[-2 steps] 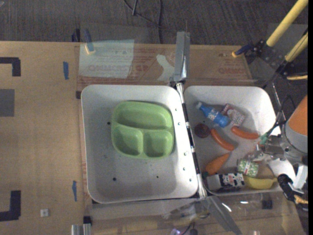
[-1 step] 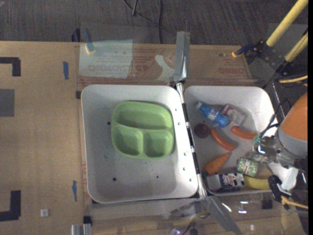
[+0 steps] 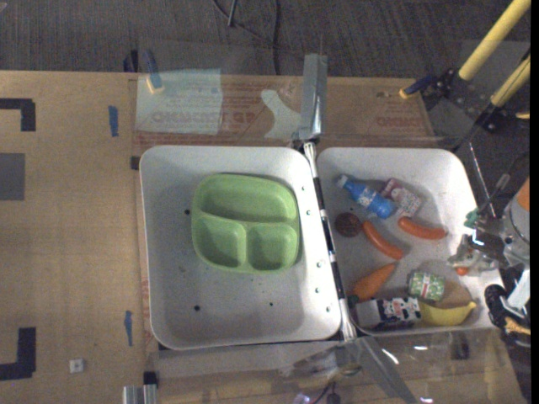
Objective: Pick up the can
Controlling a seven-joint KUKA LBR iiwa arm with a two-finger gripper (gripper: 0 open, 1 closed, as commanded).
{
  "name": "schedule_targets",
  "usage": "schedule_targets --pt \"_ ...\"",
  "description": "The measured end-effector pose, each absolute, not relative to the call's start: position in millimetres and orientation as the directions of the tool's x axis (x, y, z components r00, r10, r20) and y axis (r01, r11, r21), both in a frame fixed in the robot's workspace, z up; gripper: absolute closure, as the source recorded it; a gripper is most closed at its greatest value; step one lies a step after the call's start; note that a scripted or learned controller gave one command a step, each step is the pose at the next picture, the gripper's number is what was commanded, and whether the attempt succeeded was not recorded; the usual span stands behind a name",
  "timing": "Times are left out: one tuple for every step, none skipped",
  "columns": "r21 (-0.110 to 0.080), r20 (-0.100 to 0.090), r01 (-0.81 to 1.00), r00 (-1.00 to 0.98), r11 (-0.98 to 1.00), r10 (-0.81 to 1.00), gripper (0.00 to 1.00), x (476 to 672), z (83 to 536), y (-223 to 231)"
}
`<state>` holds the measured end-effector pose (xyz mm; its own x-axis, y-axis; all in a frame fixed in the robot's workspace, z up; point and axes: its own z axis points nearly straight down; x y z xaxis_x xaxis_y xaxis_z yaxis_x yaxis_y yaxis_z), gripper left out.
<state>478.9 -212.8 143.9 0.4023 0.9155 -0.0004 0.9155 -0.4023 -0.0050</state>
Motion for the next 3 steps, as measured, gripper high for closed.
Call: schedule_targets --pt "-0.005 0.0 0.915 0.402 -0.402 0.915 0.0 478.9 144 -213" --pt "-0.003 0.007 0.813 0.582 -0.582 0.813 0.0 482.7 85 -195" --pt "-0.002 0.0 0.812 0.583 -0.583 0.812 1.0 481.8 92 -197"
